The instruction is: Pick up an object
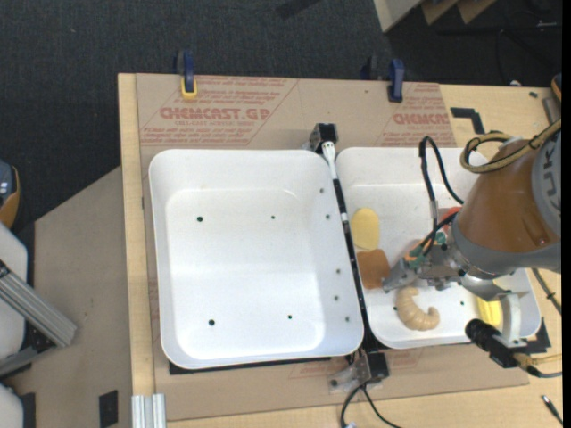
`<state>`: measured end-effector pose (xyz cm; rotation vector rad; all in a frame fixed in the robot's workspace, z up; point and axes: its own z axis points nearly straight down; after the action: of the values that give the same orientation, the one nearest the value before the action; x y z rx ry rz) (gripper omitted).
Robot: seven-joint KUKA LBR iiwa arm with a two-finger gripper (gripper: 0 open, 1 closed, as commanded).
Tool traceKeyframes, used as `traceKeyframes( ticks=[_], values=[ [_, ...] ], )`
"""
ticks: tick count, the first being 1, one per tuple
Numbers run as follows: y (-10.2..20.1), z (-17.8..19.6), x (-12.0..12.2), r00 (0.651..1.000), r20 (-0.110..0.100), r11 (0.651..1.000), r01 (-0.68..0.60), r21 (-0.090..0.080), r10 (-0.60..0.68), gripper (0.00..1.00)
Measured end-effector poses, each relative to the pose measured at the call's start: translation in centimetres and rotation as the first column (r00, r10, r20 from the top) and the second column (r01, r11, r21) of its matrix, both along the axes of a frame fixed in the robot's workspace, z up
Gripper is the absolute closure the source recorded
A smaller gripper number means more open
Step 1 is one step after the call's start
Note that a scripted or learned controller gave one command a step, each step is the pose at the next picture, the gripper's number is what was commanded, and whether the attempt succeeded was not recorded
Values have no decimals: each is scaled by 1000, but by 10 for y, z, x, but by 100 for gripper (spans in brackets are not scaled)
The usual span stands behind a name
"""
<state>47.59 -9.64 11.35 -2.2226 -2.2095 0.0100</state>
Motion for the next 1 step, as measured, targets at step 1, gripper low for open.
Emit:
traceKeyframes(
  ticks=[1],
  values=[
    [-5, -30, 54, 1000, 12, 1000, -8, -1, 8, 0]
  ],
)
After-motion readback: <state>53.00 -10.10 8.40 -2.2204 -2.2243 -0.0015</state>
